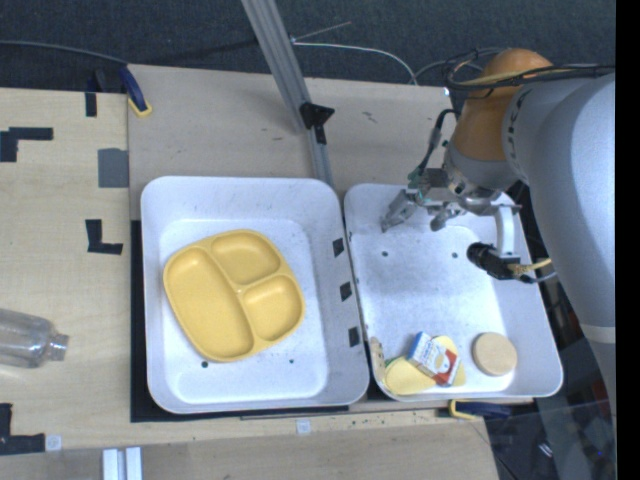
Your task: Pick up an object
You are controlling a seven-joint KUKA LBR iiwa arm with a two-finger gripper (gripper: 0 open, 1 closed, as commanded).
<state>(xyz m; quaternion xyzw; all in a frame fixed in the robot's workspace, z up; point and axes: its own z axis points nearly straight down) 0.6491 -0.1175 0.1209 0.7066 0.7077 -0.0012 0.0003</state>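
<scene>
Two white bins stand side by side on the bench. The left bin [155, 268] holds a yellow divided plate [232, 293] with three compartments, lying flat near the middle. The right bin [440, 278] holds three small things along its near edge — a yellow piece [402, 376] at the left, a small carton [434, 357] with blue and red print that touches it and partly lies on it, and a round tan disc [494, 354] just beside them to the right.

The gripper [418, 214] hangs over the far part of the right bin, well apart from these three things. Its fingers are spread apart and nothing is between them. The grey arm [560, 158] comes in from the right, with the orange band [495, 103] above the wrist.

Outside the bins, a clear plastic bottle [28, 339] lies on its side on the wooden bench at the left — it is partly cut by the edge of the view.
</scene>
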